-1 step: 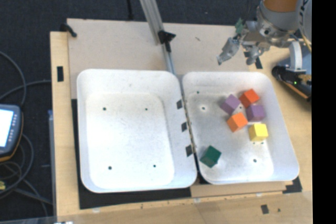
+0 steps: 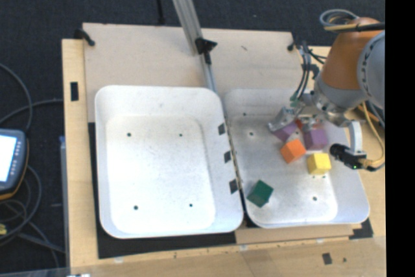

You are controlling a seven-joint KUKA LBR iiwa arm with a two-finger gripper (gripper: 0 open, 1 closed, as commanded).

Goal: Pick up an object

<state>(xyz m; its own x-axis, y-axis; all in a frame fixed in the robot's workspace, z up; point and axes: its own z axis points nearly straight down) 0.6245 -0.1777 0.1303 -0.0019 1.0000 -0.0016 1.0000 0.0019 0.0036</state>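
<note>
Dark carpet is seen around a pale wooden surface (image 2: 149,52), on which two shallow white bins are set side by side; a slanted aluminium rail (image 2: 185,0) is seen crossing from the top of the view down toward the gap between them. The left bin (image 2: 104,107) is marked by a few small dark dots on its floor; the right bin (image 2: 353,207) is occupied by several small blocks. A handheld screen (image 2: 9,162) with cables is seen at the far left edge, off the surface.

The arm (image 2: 347,65), grey with an orange band, is extended in from the right over the upper part of the right bin; the jaws (image 2: 299,121) are lowered among the blocks, and whether they are wide or narrow cannot be told, since the tips are hidden by the wrist and the blocks.

Two purple blocks are seen just below the wrist: one purple block (image 2: 286,133) to the left and another purple block (image 2: 316,138) to the right; an orange cube (image 2: 293,151) is placed just beneath them, apparently touching the left one. A yellow cube (image 2: 318,163) is set just beside the orange cube, to its right and slightly lower. A green cube (image 2: 260,193) is seen well apart from the rest, near the left wall of the right bin, tilted on its corner in the view.
</note>
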